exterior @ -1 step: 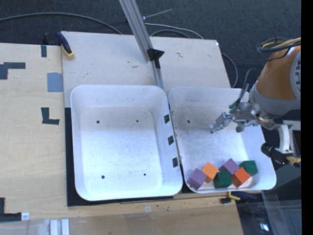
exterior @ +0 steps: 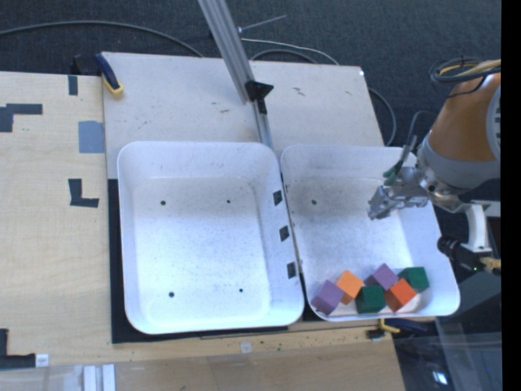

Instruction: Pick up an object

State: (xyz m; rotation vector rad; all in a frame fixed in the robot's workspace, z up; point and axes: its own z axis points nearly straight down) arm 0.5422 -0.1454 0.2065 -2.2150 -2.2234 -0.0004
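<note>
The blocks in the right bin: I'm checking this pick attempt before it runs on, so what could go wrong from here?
1. The blocks sit packed together, touching, in the near corner of the right bin, so a descent may shove neighbours instead of isolating one.
2. They lie against the bin's rim, which could block the gripper.
3. The gripper hangs well away from them.

The desk (exterior: 49, 218) is pale wood marked with grey and dark tape patches, and a lighter board (exterior: 203, 96) lies on it under the far side of two white bins (exterior: 130, 218), which sit side by side on a black mat (exterior: 116, 283). A slanted aluminium rail (exterior: 224, 31) runs down from the top edge to the gap between the bins, with a black bracket partway along. Beyond the desk lies dark carpeted floor (exterior: 407, 15) crossed by thin cables, and a blue-and-yellow clamp (exterior: 108, 73) grips the board's far left corner.
</note>
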